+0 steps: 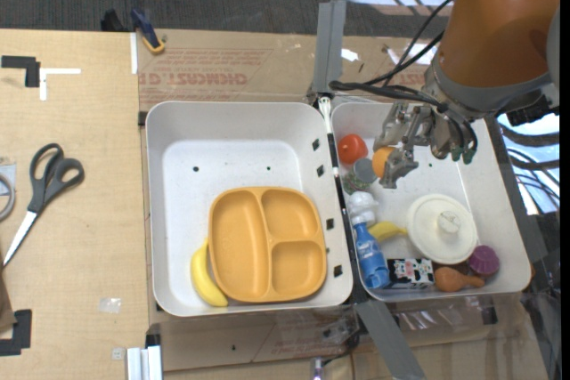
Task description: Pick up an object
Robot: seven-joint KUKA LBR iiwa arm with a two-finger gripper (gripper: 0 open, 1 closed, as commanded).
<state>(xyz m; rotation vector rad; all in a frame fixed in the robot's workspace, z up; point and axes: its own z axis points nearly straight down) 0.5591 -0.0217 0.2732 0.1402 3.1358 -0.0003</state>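
On the bench lies one pair of scissors (43,182), and mirrored red lettering on the cardboard (223,67) behind the bins cannot be read with certainty. The left bin (169,191) holds one yellow divided plate (267,243) with one banana (205,278) tucked against its left edge. In the right bin (512,276), the gripper (398,166) hangs over the upper part, its fingers closed on a small orange ball (383,161), with one red ball (352,146) just to its left, one blue bottle (366,240), one white lidded pot (441,227) and one purple piece (484,260) nearer the front.
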